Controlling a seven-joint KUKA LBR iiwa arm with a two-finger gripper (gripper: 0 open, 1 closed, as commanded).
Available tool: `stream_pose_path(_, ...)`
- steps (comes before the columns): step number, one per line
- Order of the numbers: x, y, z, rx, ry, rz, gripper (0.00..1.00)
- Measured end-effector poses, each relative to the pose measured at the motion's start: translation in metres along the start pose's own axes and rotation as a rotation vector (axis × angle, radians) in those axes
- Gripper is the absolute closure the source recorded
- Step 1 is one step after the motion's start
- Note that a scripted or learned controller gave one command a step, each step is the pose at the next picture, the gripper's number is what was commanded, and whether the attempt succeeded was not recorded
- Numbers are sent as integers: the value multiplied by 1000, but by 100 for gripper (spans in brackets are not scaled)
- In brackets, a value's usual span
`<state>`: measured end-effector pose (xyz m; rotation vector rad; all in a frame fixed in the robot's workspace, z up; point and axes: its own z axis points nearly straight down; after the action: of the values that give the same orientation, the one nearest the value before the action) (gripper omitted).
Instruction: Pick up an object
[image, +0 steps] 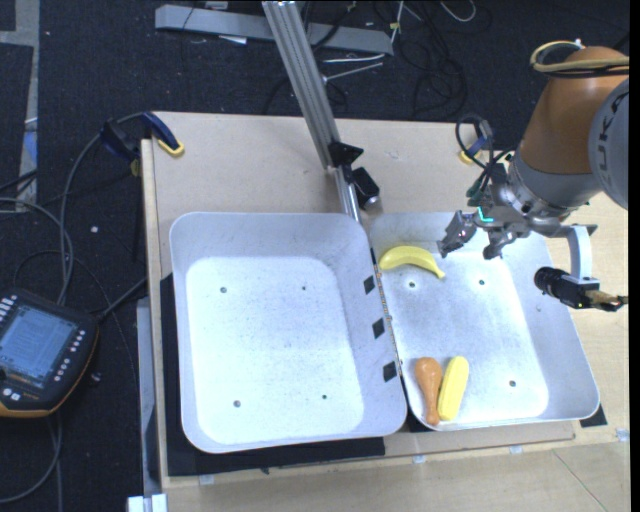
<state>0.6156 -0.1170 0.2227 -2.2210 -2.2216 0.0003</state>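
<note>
A yellow banana (410, 261) lies near the far left corner of the right bin (490, 330). At that bin's near left corner an orange carrot-like piece (429, 385) and a yellow corn-like piece (453, 387) lie side by side, touching. My gripper (473, 240) hangs above the far edge of the right bin, to the right of the banana and apart from it. Its two dark fingers are spread with nothing between them.
The left bin (270, 330) sits beside the right one, their rims meeting near black clips (380, 326). A slanted metal pole (315, 100) rises behind the bins. Blue-and-yellow clamps (160, 135) grip the bench's far edge. A teach pendant (35, 350) lies on the floor at left.
</note>
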Motion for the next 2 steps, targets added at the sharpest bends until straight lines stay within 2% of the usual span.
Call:
stream_pose_path(1, 0, 0, 0, 0, 0, 0, 0)
stream_pose_path(2, -2, 2, 63, 5, 1, 0, 0)
